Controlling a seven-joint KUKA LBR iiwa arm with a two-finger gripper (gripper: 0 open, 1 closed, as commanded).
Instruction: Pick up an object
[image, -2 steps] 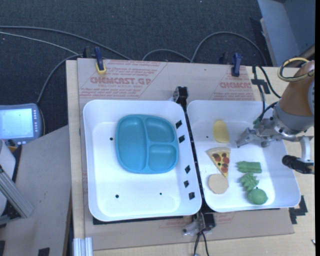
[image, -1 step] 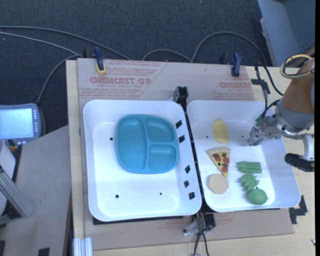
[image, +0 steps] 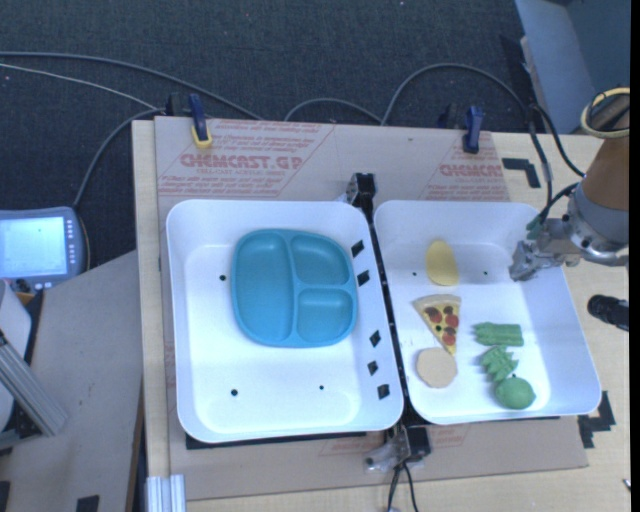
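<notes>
The right bin (image: 560, 300) holds several toy foods. A yellow lemon-like piece (image: 442, 263) lies near its back, a pizza slice (image: 441, 320) below it, and a round tan cookie (image: 436, 368) below that. Green vegetable pieces (image: 499, 335) and a green ball (image: 516, 392) sit toward the front right. My gripper (image: 527, 262) hangs over the bin's right back part, to the right of the yellow piece and apart from it. Nothing shows between its tips.
A blue divided plate (image: 293, 287) rests in the left bin (image: 200, 330). A black hinge strip (image: 372, 300) runs between the bins. Two blue clamps (image: 199, 120) (image: 472, 130) hold the board's far edge. A small screen (image: 38, 243) stands at the left.
</notes>
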